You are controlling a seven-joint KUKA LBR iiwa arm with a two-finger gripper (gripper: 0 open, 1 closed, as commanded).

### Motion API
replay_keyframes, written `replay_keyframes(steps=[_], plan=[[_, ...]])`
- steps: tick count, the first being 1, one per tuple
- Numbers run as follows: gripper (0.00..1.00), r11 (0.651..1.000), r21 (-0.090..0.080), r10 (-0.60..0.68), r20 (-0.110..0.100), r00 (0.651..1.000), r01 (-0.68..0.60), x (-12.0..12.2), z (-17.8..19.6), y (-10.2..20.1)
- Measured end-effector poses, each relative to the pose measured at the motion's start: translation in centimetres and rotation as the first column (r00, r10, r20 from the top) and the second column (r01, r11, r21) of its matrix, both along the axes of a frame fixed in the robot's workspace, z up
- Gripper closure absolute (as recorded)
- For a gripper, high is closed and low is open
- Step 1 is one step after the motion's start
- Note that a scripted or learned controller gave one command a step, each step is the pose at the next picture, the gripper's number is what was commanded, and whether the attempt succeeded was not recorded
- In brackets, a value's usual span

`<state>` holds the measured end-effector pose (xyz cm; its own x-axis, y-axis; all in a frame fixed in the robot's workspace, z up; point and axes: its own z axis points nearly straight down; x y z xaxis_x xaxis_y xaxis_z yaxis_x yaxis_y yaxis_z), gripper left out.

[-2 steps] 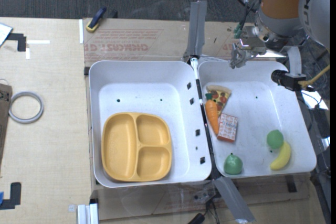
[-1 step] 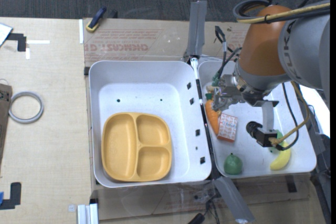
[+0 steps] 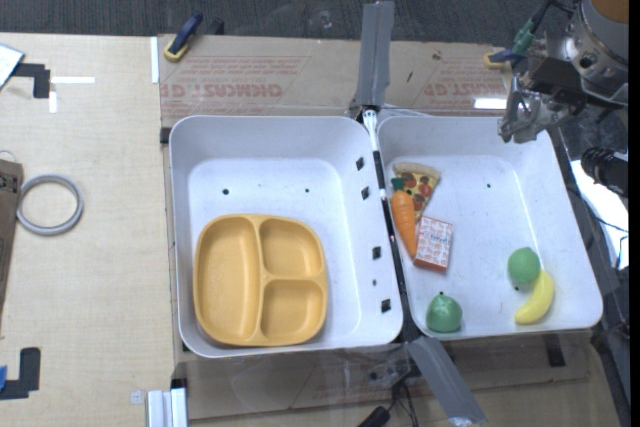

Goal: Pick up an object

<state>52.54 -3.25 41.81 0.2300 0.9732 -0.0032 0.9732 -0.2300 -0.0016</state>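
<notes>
The right bin (image 3: 560, 215) holds a pizza slice (image 3: 416, 181), an orange carrot (image 3: 403, 219), a small red and white box (image 3: 434, 243), a green round fruit (image 3: 444, 313), a second green fruit (image 3: 523, 265) and a yellow banana (image 3: 537, 299). My gripper (image 3: 520, 122) hangs above the bin's far right corner, well clear of all these objects, with nothing visible between its fingers.
The left bin (image 3: 200, 155) holds a yellow divided plate (image 3: 262, 279). A grey divider post (image 3: 374, 55) stands between the bins at the back. A roll of tape (image 3: 46, 204) lies on the bench at the left, and a blue clamp (image 3: 183, 36) at the back.
</notes>
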Motion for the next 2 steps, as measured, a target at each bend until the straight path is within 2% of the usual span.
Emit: replay_keyframes(steps=[1, 2], plan=[[1.0, 0.996, 0.001, 0.094, -0.002, 0.996, -0.094, 4.6, -9.1, 9.7], [1.0, 0.989, 0.001, 0.151, -0.003, 0.989, -0.151, 1.5, -9.5, 17.6]])
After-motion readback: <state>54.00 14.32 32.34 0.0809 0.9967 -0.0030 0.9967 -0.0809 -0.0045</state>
